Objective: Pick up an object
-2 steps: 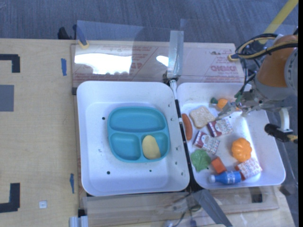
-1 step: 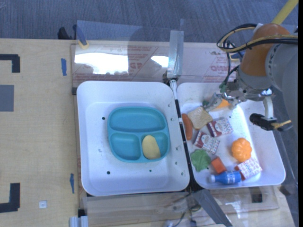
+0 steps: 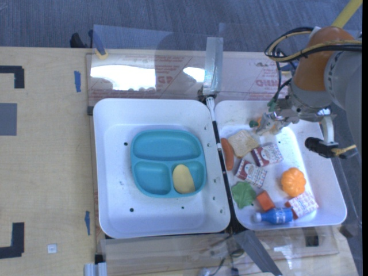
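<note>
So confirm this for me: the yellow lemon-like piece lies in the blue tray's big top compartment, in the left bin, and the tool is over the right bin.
Not quite. The camera view shows the yellow piece in the blue tray's lower right compartment, not the big top one. The rest stands: the tray sits in the left bin, and the tool is over the right bin.

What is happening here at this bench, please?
A grey robot arm reaches in from the right over the right bin, and its gripper hangs above the far corner, near a slice of toy bread. This bin holds mixed toy items, such as an orange pumpkin and a blue bottle. The left bin holds a blue divided tray with a yellow object in one compartment.
</note>
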Motion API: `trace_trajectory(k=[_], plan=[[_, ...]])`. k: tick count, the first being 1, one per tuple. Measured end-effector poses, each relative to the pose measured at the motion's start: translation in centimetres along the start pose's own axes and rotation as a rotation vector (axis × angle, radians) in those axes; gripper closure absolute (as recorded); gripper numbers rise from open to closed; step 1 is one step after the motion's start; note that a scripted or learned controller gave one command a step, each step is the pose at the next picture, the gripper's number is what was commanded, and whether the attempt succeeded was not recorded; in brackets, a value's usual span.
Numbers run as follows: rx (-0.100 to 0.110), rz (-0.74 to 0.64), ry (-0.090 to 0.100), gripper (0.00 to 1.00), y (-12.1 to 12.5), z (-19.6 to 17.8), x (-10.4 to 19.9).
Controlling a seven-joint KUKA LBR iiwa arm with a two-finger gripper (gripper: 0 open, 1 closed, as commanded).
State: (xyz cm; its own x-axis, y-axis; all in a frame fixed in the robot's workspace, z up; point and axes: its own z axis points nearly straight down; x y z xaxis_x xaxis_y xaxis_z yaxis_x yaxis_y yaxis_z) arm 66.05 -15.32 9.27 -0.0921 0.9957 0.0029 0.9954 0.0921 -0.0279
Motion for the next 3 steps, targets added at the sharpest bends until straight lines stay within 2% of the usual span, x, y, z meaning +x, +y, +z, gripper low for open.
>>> trace_trajectory(k=[1,2,3], plan=[[-0.042,-0.014,-0.002,1.0,1.6,-9.9,9.6],[-0.03,-0.007,-0.003,0.0,1.3,-9.3,9.2],[-0.024,-0.059,-0.006,0.0,-0.6,-1.1,2.9]])
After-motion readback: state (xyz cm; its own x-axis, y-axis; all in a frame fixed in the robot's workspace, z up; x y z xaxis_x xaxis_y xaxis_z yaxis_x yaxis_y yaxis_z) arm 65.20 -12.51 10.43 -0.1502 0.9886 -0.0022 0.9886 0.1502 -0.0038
